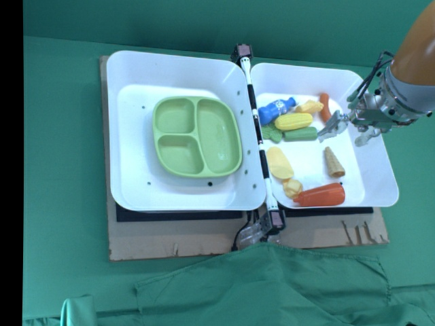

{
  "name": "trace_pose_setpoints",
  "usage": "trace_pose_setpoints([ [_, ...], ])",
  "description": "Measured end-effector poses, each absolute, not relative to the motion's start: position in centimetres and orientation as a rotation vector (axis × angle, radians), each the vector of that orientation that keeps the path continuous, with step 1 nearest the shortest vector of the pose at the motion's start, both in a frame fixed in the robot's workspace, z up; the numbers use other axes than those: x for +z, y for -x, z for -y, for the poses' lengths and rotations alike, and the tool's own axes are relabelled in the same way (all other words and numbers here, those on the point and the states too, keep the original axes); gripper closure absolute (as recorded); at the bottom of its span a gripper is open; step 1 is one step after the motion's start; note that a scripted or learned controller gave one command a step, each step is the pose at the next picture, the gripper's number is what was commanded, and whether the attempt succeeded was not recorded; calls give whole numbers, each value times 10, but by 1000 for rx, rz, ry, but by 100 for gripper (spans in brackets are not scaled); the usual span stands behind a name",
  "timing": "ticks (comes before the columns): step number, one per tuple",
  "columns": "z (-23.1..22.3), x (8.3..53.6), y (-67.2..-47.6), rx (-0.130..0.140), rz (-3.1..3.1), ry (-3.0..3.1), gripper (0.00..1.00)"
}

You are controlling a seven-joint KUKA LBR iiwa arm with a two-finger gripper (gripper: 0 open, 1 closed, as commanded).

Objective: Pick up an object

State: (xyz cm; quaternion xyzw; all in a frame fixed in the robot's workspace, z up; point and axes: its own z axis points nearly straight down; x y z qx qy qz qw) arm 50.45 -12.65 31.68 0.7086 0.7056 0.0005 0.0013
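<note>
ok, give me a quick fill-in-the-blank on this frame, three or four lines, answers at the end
1. The green divided plate lies in the ____ bin.
2. The plate has ____ compartments.
3. The gripper hangs over the ____ bin, near the toy food.
4. The colour of the toy bottle beside the yellow corn is ____.

Answers: left; three; right; blue

Two white bins sit side by side, the left bin (129, 182) and the right bin (377, 182). One green divided plate (197, 136) lies in the left. The right holds about ten toy foods, among them one blue bottle (276, 109), one corn cob (293, 121) and one cone (333, 161).
</note>
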Motion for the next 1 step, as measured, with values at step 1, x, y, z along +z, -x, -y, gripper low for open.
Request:
trace_pose_setpoints([
  [1, 168, 240, -464, -7, -2212, -2235, 0],
])
